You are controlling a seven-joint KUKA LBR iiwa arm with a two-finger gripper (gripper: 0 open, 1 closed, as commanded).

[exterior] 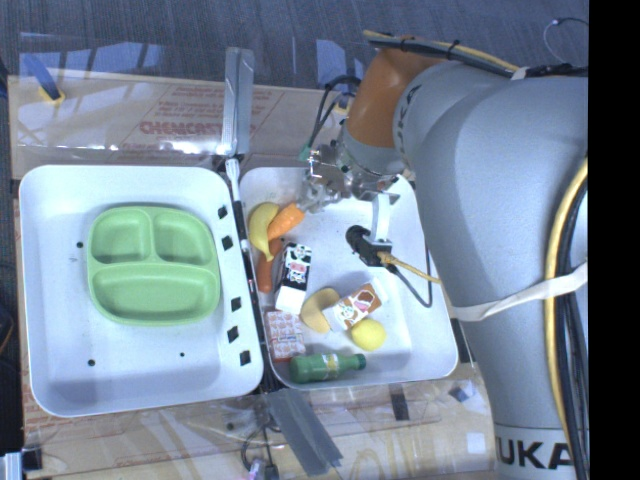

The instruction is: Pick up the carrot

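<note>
Down low at the right white bin's (pixel 425 353) far end, metal 2-finger gripper (pixel 318 190) just beside the tapered orange carrot (pixel 285 219), probably lined up for grasping; finger opening impossible to tell

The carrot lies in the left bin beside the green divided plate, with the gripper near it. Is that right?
No. In the camera view the carrot lies in the right bin, beside a banana; the green divided plate sits in the left bin. The gripper is near it.

The arm (pixel 480 168) hides the right bin's (pixel 425 353) upper right corner, and the tool's (pixel 318 190) fingertips are too blurred to read.
</note>
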